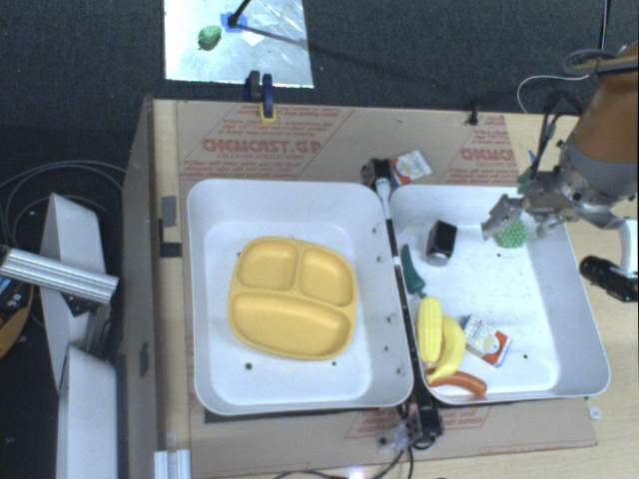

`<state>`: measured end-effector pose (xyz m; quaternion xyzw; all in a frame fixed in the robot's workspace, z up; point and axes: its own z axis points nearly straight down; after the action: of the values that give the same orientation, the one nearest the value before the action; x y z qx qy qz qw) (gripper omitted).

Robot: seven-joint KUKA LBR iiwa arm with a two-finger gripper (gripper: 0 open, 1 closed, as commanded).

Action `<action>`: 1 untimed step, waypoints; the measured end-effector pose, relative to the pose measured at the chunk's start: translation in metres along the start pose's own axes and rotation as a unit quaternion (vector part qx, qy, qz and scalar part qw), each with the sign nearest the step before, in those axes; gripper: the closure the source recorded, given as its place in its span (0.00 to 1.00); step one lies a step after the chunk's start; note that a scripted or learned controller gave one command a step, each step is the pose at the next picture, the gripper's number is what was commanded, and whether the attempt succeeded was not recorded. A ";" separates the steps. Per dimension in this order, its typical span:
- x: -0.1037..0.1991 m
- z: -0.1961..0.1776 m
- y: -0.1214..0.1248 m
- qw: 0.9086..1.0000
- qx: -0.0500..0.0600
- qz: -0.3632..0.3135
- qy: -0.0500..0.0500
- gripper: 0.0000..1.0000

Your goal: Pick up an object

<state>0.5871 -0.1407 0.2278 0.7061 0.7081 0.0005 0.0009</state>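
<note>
Jaws (514, 220) over right bin (569, 367), far side; a round green ball (512, 235) sits between them, grip unclear | bananas (437, 335) near front left, long axis front-to-back | black block (441, 240) | yellow tray (294, 296) in left bin (215, 367) | worktop (290, 133) sheet reads "CHEMCAST GP"

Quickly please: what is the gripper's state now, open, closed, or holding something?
Gripper: over the right bin, closed on a small green object.
</note>
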 end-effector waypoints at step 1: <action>0.029 0.113 0.049 1.000 0.003 -0.001 0.001 0.00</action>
<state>0.6359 -0.1120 0.1151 0.7057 0.7085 -0.0007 -0.0016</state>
